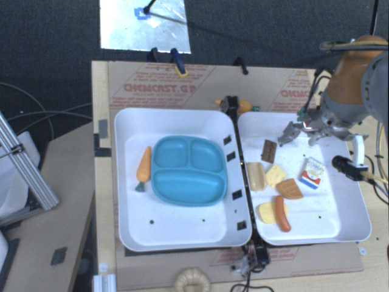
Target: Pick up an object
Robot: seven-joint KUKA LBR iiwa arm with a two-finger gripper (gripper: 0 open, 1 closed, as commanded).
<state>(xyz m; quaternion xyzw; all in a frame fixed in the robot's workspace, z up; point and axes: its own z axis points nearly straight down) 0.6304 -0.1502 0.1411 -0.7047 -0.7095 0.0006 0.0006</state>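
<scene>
Two shallow white plastic bins are sitting side by side on the counter: the left bin (pixel 130 224) is carrying a blue three-compartment plate (pixel 187 170) at its middle with an orange toy carrot (pixel 143 166) lying just beside the plate toward the bin's left edge. The grey arm's two-finger gripper (pixel 302 131) is hovering over the far part of the right bin (pixel 352 224) with its jaws standing apart and nothing between them. Lying below it are a tan bread slice (pixel 256 176), a small white, red and blue carton (pixel 312 173), a red sausage (pixel 282 213) near the front edge, and a brown chocolate bar (pixel 268 151) nearest the jaws.
</scene>
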